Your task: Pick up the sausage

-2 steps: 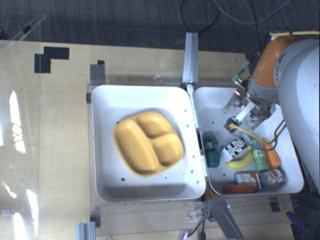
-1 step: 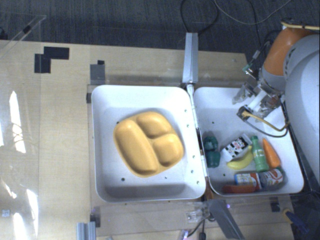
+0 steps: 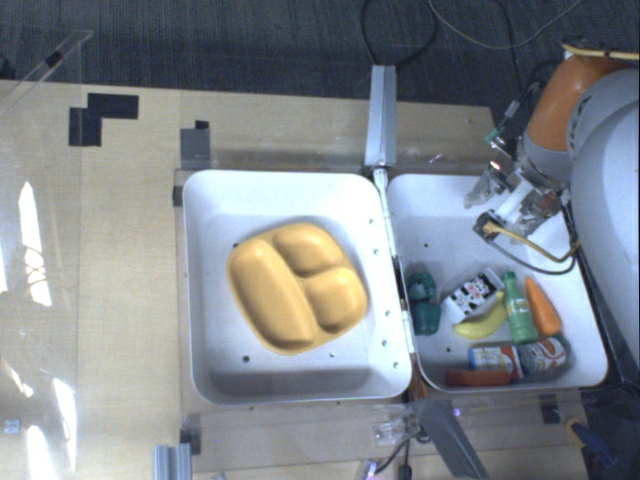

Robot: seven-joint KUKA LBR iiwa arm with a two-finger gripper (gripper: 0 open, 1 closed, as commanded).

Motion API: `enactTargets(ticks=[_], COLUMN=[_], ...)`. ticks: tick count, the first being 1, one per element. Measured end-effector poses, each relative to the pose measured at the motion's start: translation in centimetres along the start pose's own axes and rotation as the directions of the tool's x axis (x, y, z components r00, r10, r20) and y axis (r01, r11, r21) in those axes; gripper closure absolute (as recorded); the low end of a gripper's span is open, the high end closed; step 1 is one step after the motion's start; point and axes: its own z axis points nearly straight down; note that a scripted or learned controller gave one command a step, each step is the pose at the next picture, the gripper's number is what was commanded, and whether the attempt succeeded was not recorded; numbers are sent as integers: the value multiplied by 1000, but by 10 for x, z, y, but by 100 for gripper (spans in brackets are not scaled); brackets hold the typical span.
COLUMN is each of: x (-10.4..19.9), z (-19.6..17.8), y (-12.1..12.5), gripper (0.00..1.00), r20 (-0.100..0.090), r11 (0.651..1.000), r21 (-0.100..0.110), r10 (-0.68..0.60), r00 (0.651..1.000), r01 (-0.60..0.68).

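Observation:
The sausage [image 3: 472, 377] is a reddish-brown stick lying flat along the front wall of the right bin [image 3: 440, 198], just in front of a red-labelled packet [image 3: 493, 358]. My gripper [image 3: 482, 214] hangs over the back right part of that bin, far behind the sausage and well apart from it. Its two fingers stand open with nothing between them. The grey arm with its orange band [image 3: 555, 118] comes in from the right edge.
The right bin also holds a dark green toy [image 3: 423, 300], a small printed box [image 3: 474, 290], a banana [image 3: 482, 321], a green bottle [image 3: 518, 310], a carrot [image 3: 544, 308] and a can [image 3: 545, 355]. A big yellow bread-shaped lump [image 3: 297, 285] lies in the left bin [image 3: 210, 268].

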Motion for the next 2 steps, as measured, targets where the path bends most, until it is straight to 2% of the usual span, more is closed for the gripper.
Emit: enactTargets(ticks=[2], x=[0], z=[0], y=[0], gripper=[0], r20=[0], r11=[1000], r21=[0], r10=[0], r00=[1000], r01=[0])
